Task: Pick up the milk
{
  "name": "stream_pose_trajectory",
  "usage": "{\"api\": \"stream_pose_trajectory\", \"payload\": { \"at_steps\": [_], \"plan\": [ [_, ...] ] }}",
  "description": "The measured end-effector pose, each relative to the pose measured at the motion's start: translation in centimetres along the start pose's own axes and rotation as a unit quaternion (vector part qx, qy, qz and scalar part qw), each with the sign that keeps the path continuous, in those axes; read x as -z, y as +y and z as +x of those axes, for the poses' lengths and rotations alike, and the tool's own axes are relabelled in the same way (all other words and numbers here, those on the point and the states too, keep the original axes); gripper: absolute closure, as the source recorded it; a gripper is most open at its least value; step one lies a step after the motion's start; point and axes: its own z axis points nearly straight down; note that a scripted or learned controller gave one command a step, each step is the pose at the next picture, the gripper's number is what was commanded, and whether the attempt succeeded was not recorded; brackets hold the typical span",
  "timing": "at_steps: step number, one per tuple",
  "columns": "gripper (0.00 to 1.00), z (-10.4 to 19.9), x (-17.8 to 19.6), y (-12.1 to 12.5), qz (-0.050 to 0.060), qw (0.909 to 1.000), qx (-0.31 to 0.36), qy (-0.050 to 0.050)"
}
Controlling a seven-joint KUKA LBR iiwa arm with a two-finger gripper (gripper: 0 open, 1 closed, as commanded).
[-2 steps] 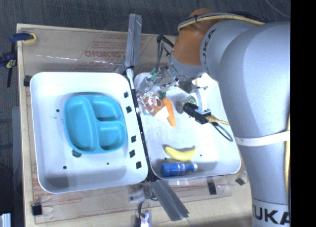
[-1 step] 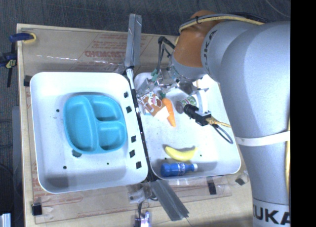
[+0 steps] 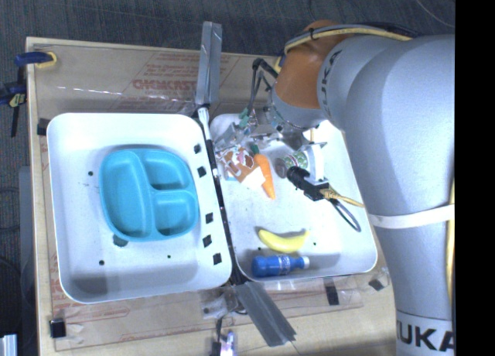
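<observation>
Your gripper point(image 3: 249, 131) sits low in the right bin's point(image 3: 348, 250) far-left corner, over the milk carton point(image 3: 236, 162) beside the carrot point(image 3: 265, 176); you cannot tell its grip from here.

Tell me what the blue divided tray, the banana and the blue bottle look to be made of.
Divided tray: likely moulded plastic, smooth matte blue, with rounded compartment walls. Banana: probably a plastic toy, given its even, unblemished yellow, though real fruit cannot be ruled out. Blue bottle: seemingly plastic, slightly glossy, with a pale cap end.
</observation>
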Motion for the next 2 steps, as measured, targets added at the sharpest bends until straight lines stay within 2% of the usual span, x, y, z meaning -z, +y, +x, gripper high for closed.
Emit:
{"api": "stream_pose_trajectory", "payload": {
  "at_steps": [1,2],
  "plan": [
    [0.00,0.1,-0.2,0.8,0.006,0.9993,-0.035,-0.003],
    [0.00,0.3,-0.2,-0.6,-0.010,0.9980,-0.062,-0.002]
  ]
}}
